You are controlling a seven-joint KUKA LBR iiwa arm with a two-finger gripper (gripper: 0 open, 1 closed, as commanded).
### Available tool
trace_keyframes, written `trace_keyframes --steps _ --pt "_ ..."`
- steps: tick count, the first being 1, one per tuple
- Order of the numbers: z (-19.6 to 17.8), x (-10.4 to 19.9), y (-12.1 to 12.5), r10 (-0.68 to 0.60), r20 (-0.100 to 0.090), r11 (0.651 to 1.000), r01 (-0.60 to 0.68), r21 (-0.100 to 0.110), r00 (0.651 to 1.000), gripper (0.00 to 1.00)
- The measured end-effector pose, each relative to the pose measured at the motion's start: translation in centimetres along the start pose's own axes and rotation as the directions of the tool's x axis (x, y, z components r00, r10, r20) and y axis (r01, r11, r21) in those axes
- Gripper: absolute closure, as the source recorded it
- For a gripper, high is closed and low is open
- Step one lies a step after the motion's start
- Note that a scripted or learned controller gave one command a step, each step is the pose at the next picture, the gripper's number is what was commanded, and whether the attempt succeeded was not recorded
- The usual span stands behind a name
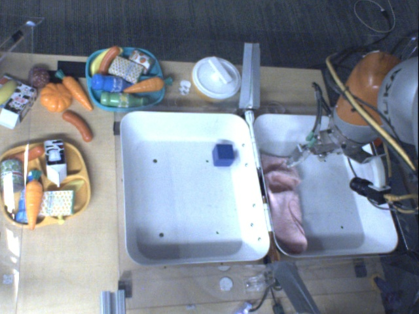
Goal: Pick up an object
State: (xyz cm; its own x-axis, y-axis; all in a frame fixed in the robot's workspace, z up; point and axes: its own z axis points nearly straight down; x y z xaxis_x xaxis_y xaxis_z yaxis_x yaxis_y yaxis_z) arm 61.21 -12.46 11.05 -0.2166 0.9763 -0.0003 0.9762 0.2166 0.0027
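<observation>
One grey arm reaches from the right, its gripper seemingly over the crumpled pink cloth in the right white bin; grip state unclear.

Robotics lab bench: grey arm with orange band and loose cables over two shallow white plastic bins, toy plastic food in a yellow tray nearby.
</observation>
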Motion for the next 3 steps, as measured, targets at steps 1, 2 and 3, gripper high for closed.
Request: trace_keyframes --steps 1,2,3 --pt "1.7 2.7 1.1 -0.102 0.008 0.995 0.102 -0.015 0.995 0.00" --pt "1.7 2.3 3.2 -0.021 0.005 1.000 0.021 -0.014 1.000 0.00" --pt "1.5 3.5 -3.0 -0.239 0.008 0.971 0.239 -0.013 0.971 0.00"
